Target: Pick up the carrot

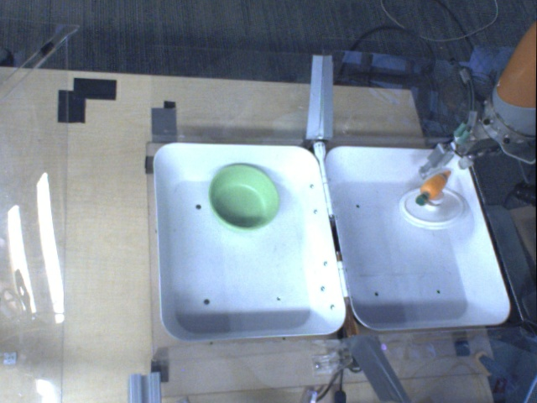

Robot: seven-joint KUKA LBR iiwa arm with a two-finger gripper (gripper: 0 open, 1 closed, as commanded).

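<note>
An orange carrot [435,185] with a green end lies tilted over a small white plate [433,210] in the back right part of the right bin [419,300]. Its green end points down-left toward the plate's middle. My gripper [450,159] hangs at the carrot's upper orange end, reaching in from the right edge. From this angle, contact between the two is unclear.
A green bowl [244,196] sits in the back half of the left bin [243,300]. A metal divider post [320,99] stands behind the seam between the bins. Cables lie beyond the bench at the back right.
</note>
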